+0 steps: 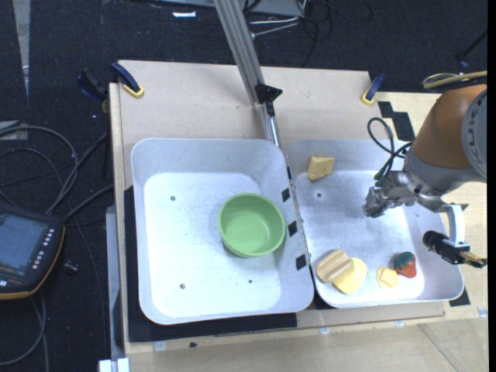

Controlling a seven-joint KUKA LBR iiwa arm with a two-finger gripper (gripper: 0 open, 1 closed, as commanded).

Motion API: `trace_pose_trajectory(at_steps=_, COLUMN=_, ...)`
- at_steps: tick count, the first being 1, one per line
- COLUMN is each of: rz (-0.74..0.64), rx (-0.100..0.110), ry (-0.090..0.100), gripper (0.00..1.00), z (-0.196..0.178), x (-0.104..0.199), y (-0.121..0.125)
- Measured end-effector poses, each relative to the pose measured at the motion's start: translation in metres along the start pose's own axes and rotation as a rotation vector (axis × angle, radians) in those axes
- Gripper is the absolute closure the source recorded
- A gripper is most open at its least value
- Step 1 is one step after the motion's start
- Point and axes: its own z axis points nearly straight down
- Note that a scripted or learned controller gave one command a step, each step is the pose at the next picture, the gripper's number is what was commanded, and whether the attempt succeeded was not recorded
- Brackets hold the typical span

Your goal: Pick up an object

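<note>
A: Where is the gripper [376, 205]?

B: Low over the floor of the right bin [341, 200], about the middle of it, at the end of the arm [453, 149] that comes in from the right.

A: Does it hold anything?

B: Nothing shows between its tips. Whether they stand apart or together, I cannot tell; from above they are a dark clump.

A: What lies around it?

B: A yellow wedge [321, 167] is up and to the left of it, near the far left corner of that bin, apart from it. Toward the near wall, down and to its left, a tan block [332, 264] lies touching a yellow piece [351, 276]. Below it and a little right sit a small yellow bit [387, 277] and a red-and-green strawberry [404, 264], close together. None touches the gripper.

A: And the other bin?

B: The left bin [178, 231] is well to its left, with a green bowl [251, 224] upright near its middle.
</note>
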Motion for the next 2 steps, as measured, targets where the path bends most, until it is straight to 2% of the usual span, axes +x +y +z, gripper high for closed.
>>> trace_pose_trajectory(at_steps=2, rz=-0.001, rx=-0.004, ry=-0.001, gripper=1.0, z=-0.101, x=0.016, y=-0.006)
